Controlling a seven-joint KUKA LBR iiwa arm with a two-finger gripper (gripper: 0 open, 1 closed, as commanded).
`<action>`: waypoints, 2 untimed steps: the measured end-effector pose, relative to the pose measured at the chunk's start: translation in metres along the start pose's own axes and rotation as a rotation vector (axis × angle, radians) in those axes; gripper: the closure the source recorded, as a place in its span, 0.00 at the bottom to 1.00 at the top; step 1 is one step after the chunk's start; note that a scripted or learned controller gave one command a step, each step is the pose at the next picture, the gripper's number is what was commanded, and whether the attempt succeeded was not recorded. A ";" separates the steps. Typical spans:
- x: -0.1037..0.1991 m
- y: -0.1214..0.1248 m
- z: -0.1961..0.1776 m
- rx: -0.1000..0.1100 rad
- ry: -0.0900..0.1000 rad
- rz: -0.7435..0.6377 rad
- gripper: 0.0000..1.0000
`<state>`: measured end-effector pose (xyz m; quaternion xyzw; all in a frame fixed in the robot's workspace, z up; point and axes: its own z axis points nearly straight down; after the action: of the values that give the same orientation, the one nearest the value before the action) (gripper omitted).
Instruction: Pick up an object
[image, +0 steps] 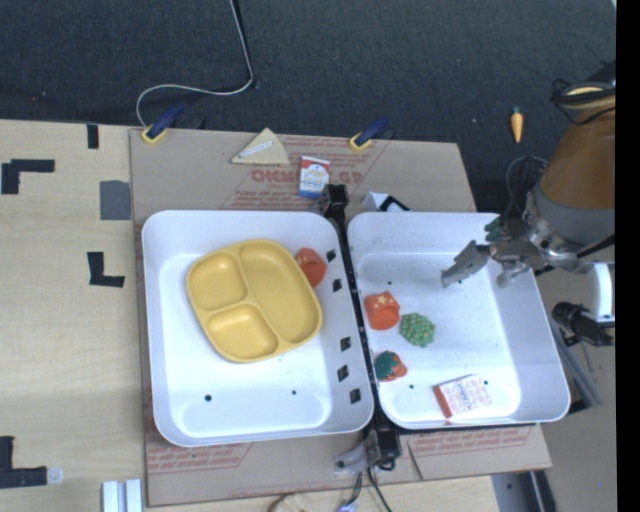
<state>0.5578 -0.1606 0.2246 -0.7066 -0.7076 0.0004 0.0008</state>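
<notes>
Showing two bins: left bin (170, 300) holds yellow tray (253, 298) and a tomato (312, 266); right bin (520, 360) holds orange piece (381, 310), broccoli (417, 328), packet (463, 396). Gripper (480, 262) hovers above, fingers seemingly parted, empty.

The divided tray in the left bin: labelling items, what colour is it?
Yellow tray, seen in the camera view.

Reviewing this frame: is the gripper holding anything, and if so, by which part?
Nothing is held. The gripper hangs over bare floor in the right bin, with no object between its fingers, apart from the orange toy and green toy.
</notes>
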 end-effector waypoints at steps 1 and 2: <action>0.044 -0.018 0.128 0.003 0.001 0.000 0.00; 0.052 0.018 0.138 -0.004 -0.001 0.001 0.00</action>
<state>0.5757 -0.1086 0.0863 -0.7068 -0.7074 -0.0004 -0.0010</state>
